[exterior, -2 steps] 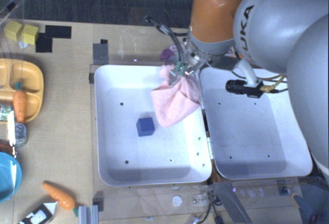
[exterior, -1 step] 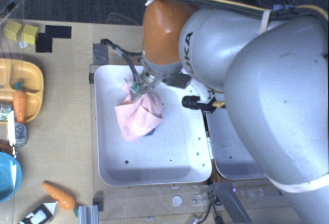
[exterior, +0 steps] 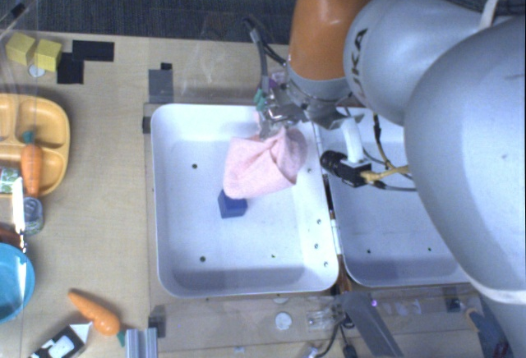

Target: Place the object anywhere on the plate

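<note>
One orange carrot [exterior: 94,313] lies nearest on the bench's left, with a small black-and-white object [exterior: 57,342] just beside it at the lower edge. Item: blue dish [exterior: 11,282], cut by the left edge, slightly farther back. Item: left bin [exterior: 246,286], white and shallow, touching or nearly touching the right bin [exterior: 394,262] along their shared side.

Contents of left bin, near to far:
- blue block [exterior: 233,205], resting on the floor near the centre, its far edge tucked under the cloth's lower hem.
- pink cloth [exterior: 261,167], the task's thing, bunched and drawn up to a peak in the bin's far right part, well apart from any plate.
- gripper [exterior: 276,120], at the cloth's peak by the far wall, fingertips closed on the upper fold of the fabric.

Item: black connector [exterior: 339,167] with yellow cable, over the bins' shared wall. Item: yellow divided plate [exterior: 45,122], at the left edge, well apart from the bins, holding a second carrot [exterior: 31,169]. Farther back: yellow blocks [exterior: 34,53] and black pieces [exterior: 85,59] on the bench's far left. Farthest: orange band [exterior: 325,20] of the grey arm [exterior: 444,102], which covers the right side.
</note>
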Robot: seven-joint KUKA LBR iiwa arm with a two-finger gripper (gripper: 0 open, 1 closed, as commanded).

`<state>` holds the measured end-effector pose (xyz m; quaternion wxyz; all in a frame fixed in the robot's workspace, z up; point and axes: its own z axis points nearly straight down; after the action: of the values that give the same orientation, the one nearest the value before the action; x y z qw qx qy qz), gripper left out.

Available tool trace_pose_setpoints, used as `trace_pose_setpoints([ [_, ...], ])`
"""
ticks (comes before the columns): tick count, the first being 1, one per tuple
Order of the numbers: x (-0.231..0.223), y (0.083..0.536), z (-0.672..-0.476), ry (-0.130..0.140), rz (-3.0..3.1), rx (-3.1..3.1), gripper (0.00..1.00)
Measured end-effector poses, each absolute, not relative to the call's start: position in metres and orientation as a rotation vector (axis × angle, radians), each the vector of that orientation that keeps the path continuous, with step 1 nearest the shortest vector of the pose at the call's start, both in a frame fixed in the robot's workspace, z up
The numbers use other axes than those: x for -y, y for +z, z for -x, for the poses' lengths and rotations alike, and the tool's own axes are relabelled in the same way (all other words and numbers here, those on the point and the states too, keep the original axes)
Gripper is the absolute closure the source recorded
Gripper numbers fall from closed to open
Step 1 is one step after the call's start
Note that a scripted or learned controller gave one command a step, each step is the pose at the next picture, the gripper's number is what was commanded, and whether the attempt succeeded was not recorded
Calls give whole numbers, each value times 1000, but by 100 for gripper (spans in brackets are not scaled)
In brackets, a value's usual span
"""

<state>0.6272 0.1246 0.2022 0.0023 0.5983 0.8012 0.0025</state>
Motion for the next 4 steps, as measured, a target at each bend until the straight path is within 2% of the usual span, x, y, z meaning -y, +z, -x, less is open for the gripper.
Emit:
trace_pose_setpoints([
  [1, -194, 137, -634, 3, -1771, -2594, 100],
  [2, -206, 173, -621, 5, -2138, -2300, 100],
  [3, -160, 189, -608, 5, -2304, -2134, 100],
  [4, -232, 152, -603, 3, -2064, -2369, 100],
])
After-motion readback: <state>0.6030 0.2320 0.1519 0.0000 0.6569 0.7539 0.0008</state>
